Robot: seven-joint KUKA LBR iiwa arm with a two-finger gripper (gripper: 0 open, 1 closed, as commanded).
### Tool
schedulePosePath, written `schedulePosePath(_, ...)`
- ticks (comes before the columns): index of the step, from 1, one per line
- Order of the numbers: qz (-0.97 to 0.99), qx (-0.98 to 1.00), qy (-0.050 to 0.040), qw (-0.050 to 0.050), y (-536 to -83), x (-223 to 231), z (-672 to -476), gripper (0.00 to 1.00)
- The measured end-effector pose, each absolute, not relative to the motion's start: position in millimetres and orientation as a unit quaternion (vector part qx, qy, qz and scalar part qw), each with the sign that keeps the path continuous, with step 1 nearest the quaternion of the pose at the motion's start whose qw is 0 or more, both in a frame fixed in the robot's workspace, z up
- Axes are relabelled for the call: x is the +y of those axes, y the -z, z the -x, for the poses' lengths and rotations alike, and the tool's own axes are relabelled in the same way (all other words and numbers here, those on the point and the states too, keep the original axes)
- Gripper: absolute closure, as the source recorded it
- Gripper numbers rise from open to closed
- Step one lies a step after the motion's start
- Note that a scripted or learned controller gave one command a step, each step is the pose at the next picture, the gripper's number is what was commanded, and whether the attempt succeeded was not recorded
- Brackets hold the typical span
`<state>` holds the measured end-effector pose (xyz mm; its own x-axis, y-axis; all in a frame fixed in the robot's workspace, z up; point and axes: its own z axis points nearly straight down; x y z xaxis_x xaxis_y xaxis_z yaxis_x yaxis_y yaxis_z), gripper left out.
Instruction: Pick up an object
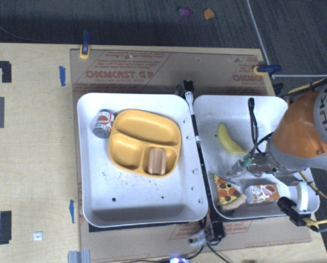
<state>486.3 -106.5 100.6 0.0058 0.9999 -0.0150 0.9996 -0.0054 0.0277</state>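
Bench (26,147): pale wood surface carrying a brown board, on which two shallow white bins sit side by side.

Left bin (97,201): holds a yellow compartment tray (144,127) lying toward its upper half. A brown block (156,161) rests in the tray's lower right compartment. A small can (102,123) lies on its side, touching the tray's upper left edge.

Right bin (207,114): holds three loose items and the arm's working end.

Arm (303,127): grey with orange band, entering from the right and reaching down over the right bin's middle.

Gripper (250,163): low in the right bin, just below the banana and just above the two lower items (whether its claw is released or clenched cannot be told; cabling and wrist parts clutter it).

Banana (228,138): yellow, lying diagonally in the right bin's upper middle.

Pizza slice (228,193): toy wedge at the bin's lower left corner.

Small packet (262,193): white and brown, just right of the pizza slice.
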Motion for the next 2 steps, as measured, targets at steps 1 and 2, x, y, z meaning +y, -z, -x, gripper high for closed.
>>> schedulePosePath(1,-0.708,0.706,-0.0023,0.007,-89.2,-94.7,-482.8,0.0)
schedulePosePath(2,-0.708,0.706,-0.0024,0.006,-89.3,-95.6,-483.5,0.0)
